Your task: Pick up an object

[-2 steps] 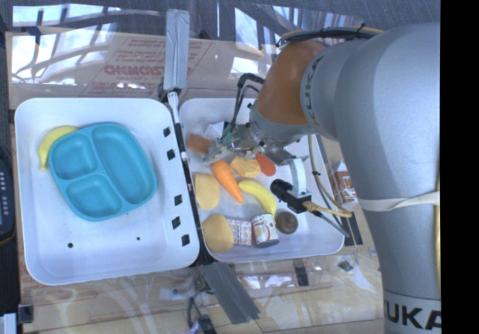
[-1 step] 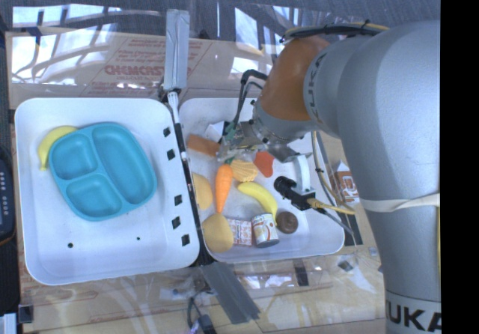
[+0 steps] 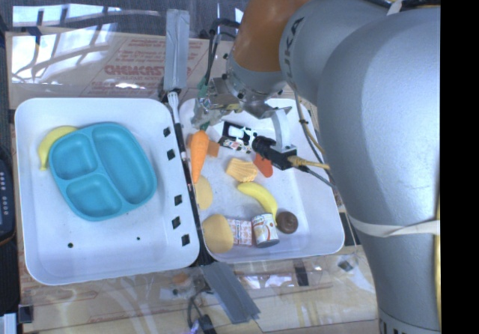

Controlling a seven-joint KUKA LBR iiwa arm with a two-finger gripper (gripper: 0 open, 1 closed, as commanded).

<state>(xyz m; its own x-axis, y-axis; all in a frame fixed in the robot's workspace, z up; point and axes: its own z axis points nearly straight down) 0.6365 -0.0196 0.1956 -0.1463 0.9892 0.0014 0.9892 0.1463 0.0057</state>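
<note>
Two bins (image 3: 45,265) side by side; my claw (image 3: 217,104) sits low at the right bin's far left corner, its state I cannot tell; carrot (image 3: 198,151) lies just below it along the divider; cracker (image 3: 241,169), banana (image 3: 260,198), can (image 3: 263,230) and lemon (image 3: 218,231) crowd nearby; left bin holds a blue tray (image 3: 101,169).

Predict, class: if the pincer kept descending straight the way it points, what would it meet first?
Probably the carrot just below the pincer in the right bin, though depth is unclear from this slanted view.
</note>
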